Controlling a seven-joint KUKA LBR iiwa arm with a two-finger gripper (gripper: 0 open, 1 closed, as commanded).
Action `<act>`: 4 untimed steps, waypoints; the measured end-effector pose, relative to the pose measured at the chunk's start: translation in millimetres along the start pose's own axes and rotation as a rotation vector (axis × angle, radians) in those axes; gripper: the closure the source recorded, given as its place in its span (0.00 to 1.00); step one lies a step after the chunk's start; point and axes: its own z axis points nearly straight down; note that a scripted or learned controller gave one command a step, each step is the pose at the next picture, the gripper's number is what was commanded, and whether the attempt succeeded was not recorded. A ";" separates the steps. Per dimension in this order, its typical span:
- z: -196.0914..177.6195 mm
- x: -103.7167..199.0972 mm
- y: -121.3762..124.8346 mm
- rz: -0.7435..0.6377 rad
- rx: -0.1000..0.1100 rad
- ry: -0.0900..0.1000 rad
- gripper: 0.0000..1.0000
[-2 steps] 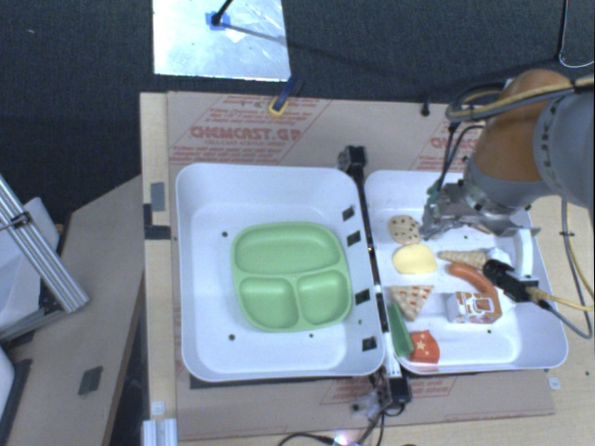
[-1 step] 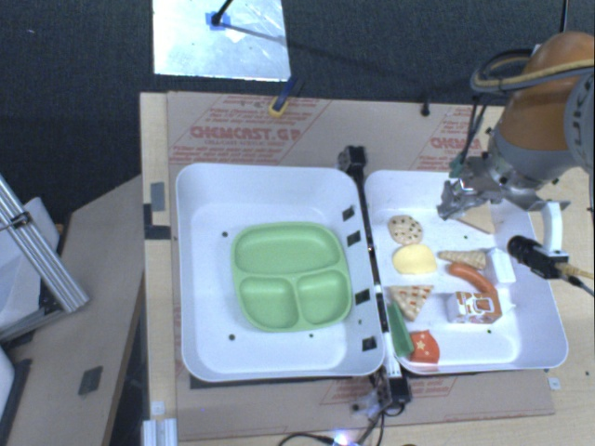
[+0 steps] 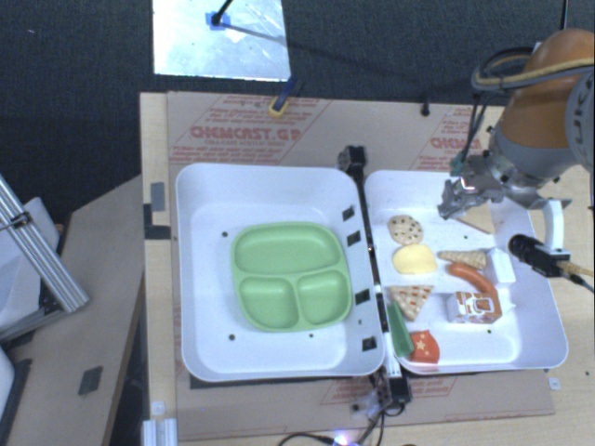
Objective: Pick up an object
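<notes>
You are still at the start of this pick: nothing has left the bin floor. The end effector (image 3: 462, 196) hangs over the far part of the right-hand shallow white bin (image 3: 544, 342), above a flat tan wedge-shaped piece (image 3: 479, 219) that lies against the far wall. How wide it stands you cannot tell from this slanted view, because the grey wrist body covers the tips; no object can be seen lifted in it.

Every candidate lies on the bin floor. The round tan speckled cookie (image 3: 404, 229) sits nearest the divider, with the pale yellow rounded lump (image 3: 415, 260) just in front of it. Beside that lump lie the cream-coloured cone-shaped piece (image 3: 463, 258) and the orange-red sausage-shaped piece (image 3: 469, 276). Nearer the front are the tan triangular slice (image 3: 411, 299), the small white and orange carton (image 3: 475, 307), the red block (image 3: 423, 347) and a green strip (image 3: 398, 330) along the divider.

The left-hand shallow white bin (image 3: 200, 249) carries a light green three-compartment plastic tray (image 3: 290, 275), well apart from the arm.

By my reading, what is left is the whole job: descend onto one piece, close, lift. The tan wedge is the likeliest target, though its flatness may make a grip hard.
</notes>
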 end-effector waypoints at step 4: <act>-4.6 165.2 -29.4 0.001 0.002 0.001 1.00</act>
